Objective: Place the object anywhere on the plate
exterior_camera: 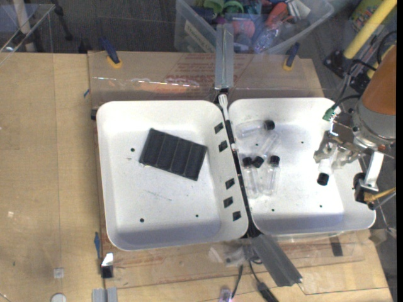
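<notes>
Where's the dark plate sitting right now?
In the camera view, the dark ribbed plate lies flat in the left bin, toward its upper middle, across the divider from the clear vials in the right bin.

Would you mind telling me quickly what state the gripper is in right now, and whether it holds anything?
Gripper: over the right bin, its state cannot be told; a small vial with a black cap shows just below it.

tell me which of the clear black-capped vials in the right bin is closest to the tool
The lone clear plastic vial with a black cap by the right bin's right side, just below the tool. The other vials lie clustered near the divider, farther left.
</notes>
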`<state>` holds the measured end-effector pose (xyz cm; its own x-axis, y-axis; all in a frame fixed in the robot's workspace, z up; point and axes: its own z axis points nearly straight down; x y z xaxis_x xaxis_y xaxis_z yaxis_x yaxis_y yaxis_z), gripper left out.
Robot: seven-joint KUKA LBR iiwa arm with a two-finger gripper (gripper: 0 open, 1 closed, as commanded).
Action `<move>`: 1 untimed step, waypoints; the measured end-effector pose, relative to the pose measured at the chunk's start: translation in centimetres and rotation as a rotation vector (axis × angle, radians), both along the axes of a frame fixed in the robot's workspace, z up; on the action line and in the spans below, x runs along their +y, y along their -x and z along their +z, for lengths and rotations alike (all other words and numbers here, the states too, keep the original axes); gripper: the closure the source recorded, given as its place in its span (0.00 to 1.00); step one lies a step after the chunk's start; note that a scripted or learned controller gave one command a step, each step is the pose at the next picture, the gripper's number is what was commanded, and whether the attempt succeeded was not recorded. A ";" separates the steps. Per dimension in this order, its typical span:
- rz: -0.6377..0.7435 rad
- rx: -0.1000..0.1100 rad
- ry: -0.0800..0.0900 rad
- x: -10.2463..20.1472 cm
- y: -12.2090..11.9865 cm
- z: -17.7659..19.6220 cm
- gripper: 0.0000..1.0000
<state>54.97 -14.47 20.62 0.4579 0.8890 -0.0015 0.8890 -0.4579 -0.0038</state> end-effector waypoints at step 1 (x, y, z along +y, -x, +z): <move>-0.165 -0.002 0.001 -0.3 4.9 6.0 1.00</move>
<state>50.07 -14.82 26.64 0.5975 0.8018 -0.0016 0.8018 -0.5975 -0.0017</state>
